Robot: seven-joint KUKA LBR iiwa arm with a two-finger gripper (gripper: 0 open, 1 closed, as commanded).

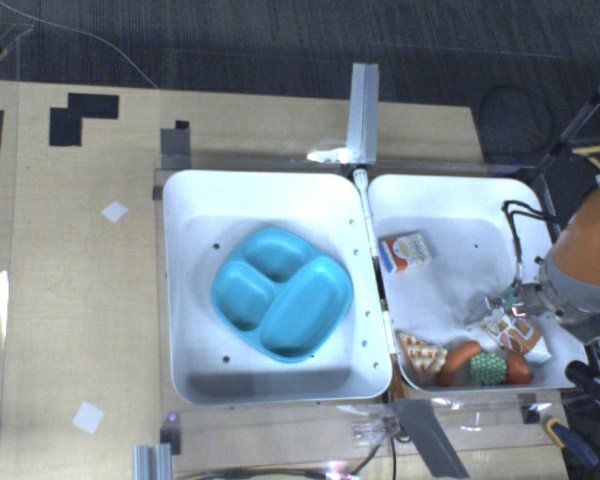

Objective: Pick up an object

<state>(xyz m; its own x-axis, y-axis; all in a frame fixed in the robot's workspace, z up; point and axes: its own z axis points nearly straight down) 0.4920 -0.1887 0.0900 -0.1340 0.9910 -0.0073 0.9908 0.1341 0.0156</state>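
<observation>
Left bin (190, 268): white, shallow, rounded corners; holds a smooth teal three-compartment plate (282, 293) at centre, with bare floor on all sides
Right bin (450, 203): small red-and-white carton (405, 251) near the left wall; bare floor along the far edge
Near edge, right bin: waffle-patterned piece (421, 351), orange sausage shape (458, 359), knobbly green ball (487, 368), crowded together
Gripper (508, 313): low over a crinkled wrapper (514, 334) by the right wall; jaw state cannot be told

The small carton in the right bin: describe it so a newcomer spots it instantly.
Start at the right bin, the one without the blue divided plate. The small carton lies alone in its upper left part, near the wall between the bins. It is boxy, white with red-orange print, away from the toy food heaped along the near edge.
</observation>
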